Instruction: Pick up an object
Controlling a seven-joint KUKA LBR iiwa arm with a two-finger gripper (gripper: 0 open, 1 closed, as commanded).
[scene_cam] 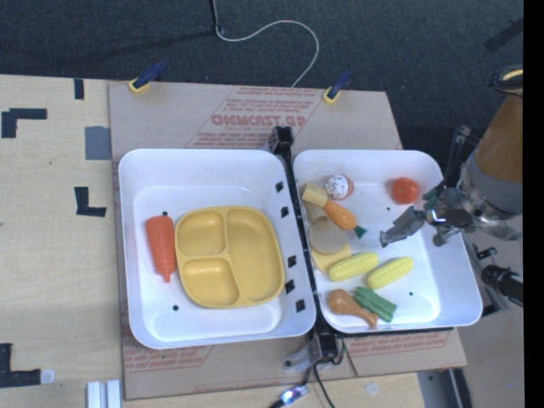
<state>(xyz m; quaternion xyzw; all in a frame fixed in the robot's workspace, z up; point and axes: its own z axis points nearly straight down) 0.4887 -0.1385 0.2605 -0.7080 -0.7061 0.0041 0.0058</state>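
The right bin [442,304] holds several toy foods: a red tomato [405,189], a speckled white ball [338,185], an orange carrot [341,218], a tan round disc [327,238], two yellow corn pieces [353,266] [389,272], a green vegetable [375,303] and a brown drumstick [348,307]. My gripper [422,231] hovers over the right part of this bin, just below the tomato and right of the carrot. Its fingers are spread open with nothing between them.
The left bin [136,185] carries a yellow divided plate [229,256] and an orange-red sausage-shaped toy [160,246] beside it. A black divider [293,228] joins the bins. Both rest on cardboard [246,117] with a white cable [272,28] behind.
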